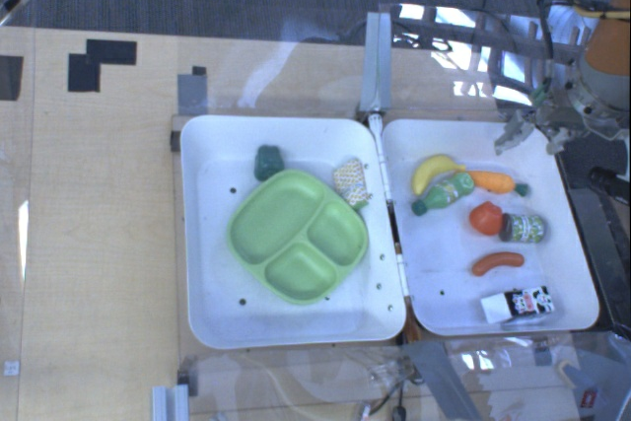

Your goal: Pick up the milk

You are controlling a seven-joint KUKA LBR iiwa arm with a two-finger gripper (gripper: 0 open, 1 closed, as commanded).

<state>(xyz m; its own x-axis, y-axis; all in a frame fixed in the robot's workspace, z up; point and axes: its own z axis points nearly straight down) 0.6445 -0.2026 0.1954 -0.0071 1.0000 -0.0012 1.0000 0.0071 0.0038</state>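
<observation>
Right now the 2-finger gripper (pixel 529 135) hangs w/ fingers apart, empty, over the right white bin's (pixel 577 212) far edge, while the small black-and-white milk carton (pixel 519 305) lies at the near edge, long axis approx. left-right, well apart.

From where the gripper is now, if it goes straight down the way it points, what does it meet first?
Probably bare floor of the right white bin near its far right corner. The gripper hangs there, far from the black-and-white milk carton. Depth is unclear from this slanted view.
</observation>
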